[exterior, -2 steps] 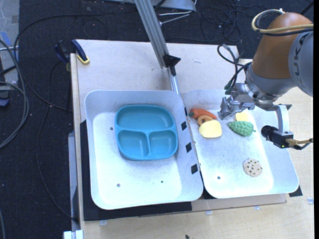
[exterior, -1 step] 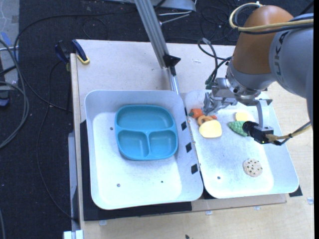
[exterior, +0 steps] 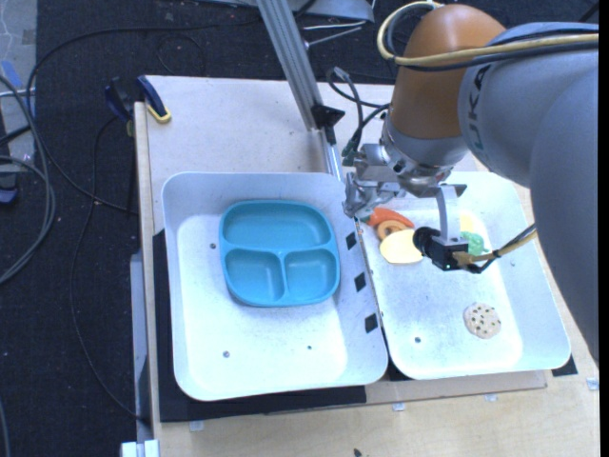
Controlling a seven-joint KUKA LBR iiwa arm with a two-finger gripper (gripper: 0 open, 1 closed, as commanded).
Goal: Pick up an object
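Blue tray (exterior: 281, 252) with three hollows, lying flat in the left bin (exterior: 257, 360), closer to the far wall than to the near one. Up and to the left of it, at the corner of the bench (exterior: 238, 131), a small clamp (exterior: 152, 103) in yellow and blue. Further right, a long metal pole (exterior: 290, 46) slanting down toward the spot where the two bins meet.

Right at that spot, the gripper (exterior: 360, 198), low over the left edge of the right bin (exterior: 438, 350). Open or shut: cannot tell from up here. Cannot tell either if anything is held in it.

Just beside the gripper, a little group of toy food in the far part of the right bin. First an orange piece (exterior: 388, 222). Then a pale round piece (exterior: 402, 248), touching the orange one on its near side. Next a black part (exterior: 440, 248) hanging from the wrist, just beside the pale piece. Then a yellow and green piece (exterior: 471, 238), partly hidden behind that black part.

Well apart from the group, nearer the front, a cookie (exterior: 483, 321) with dark chips, flat on the bin floor.

Above all of this, coming in from the right, the big grey arm (exterior: 542, 93) with its orange band (exterior: 442, 55) and a yellow cable (exterior: 419, 12) looped over it.
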